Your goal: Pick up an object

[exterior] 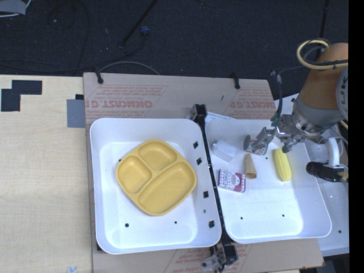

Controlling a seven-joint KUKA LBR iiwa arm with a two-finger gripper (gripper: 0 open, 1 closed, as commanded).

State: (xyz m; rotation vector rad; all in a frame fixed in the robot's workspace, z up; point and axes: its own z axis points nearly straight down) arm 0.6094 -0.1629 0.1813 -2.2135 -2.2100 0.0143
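The fingers [259, 143] hung over the far part of the right bin [310, 223], pointing toward the divider between the bins, and whether they were spread or pressed together could not be told; nothing showed between them. Just beneath and nearer lay an ice-cream cone [250, 165], its narrow tip pointing to the far edge. Beside it, toward the bin's right edge, lay a yellow corn cob [282, 164], roughly parallel to the cone. Near the divider sat a clear plastic cup [224, 149] on its side, and nearer than it a small red-and-white packet [232, 181], lying flat close to the cone's wide end. Behind the fingers rose the grey arm [321, 104] with its orange band, over the bin's far right corner. The left bin [108, 220] held a yellow divided plate [156, 177] at its middle, on the cardboard-covered tabletop [170, 95].
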